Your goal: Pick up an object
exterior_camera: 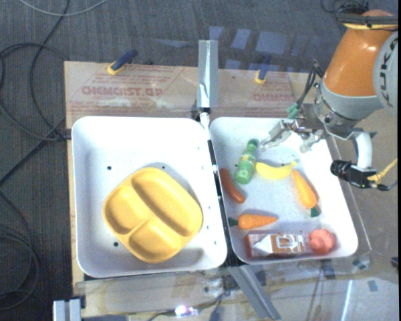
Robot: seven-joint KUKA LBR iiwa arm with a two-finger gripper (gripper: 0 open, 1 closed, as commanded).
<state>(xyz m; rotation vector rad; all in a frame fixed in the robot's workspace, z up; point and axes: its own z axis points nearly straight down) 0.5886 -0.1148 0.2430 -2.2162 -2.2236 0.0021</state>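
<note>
The gripper [289, 136] hangs over the far part of the right bin [347, 209], its two thin fingers spread apart with nothing between them. Just below it lies a small yellow banana [274, 171], curved like a smile. Left of the banana stands a green bottle [246, 163]. Nearer are two orange carrots [256, 221], a red apple [323, 241] and a brown box [278, 244]. The left bin [87, 179] holds a yellow tray [153, 213].
</note>
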